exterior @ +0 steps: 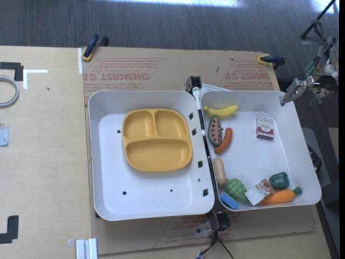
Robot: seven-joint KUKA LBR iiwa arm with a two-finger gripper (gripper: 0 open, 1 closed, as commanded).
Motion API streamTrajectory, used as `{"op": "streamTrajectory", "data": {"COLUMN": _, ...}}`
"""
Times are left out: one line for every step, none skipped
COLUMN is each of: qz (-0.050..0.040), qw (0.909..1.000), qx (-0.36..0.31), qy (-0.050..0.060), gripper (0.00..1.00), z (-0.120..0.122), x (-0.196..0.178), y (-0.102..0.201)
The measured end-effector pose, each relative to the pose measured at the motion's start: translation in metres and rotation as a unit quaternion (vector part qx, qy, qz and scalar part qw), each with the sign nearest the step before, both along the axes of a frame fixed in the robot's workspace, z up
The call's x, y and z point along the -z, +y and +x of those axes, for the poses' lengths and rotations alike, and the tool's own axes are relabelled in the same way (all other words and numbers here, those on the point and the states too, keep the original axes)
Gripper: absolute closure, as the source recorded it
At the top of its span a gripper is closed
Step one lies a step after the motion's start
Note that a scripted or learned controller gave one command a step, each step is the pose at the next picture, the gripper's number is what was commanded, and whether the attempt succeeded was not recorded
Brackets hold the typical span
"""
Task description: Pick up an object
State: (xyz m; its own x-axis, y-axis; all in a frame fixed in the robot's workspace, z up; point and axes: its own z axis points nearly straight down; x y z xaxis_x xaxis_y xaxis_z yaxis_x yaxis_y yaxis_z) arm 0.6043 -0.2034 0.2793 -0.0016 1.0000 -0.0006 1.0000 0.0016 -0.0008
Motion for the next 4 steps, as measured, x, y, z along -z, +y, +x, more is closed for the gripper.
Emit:
{"op": "streamTrajectory", "data": {"qz": 0.0, "qw": 1.0, "qx": -0.004, "qy": 0.0, "gripper": 0.0, "z": 0.002, "x": 0.152, "y": 0.002}}
{"op": "streamTrajectory", "data": {"qz": -0.0018, "qw": 0.9981, "qx": -0.062, "qy": -0.003, "gripper": 0.0, "z": 0.005, "x": 0.184, "y": 0.024}}
{"op": "streamTrajectory", "data": {"qz": -0.0034, "qw": 0.9981, "qx": -0.061, "qy": -0.005, "gripper": 1.0, "z": 0.006, "x": 0.173, "y": 0.023}}
{"op": "streamTrajectory", "data": {"qz": -0.0033, "qw": 0.9981, "qx": -0.061, "qy": -0.005, "gripper": 0.0, "z": 0.006, "x": 0.173, "y": 0.023}}
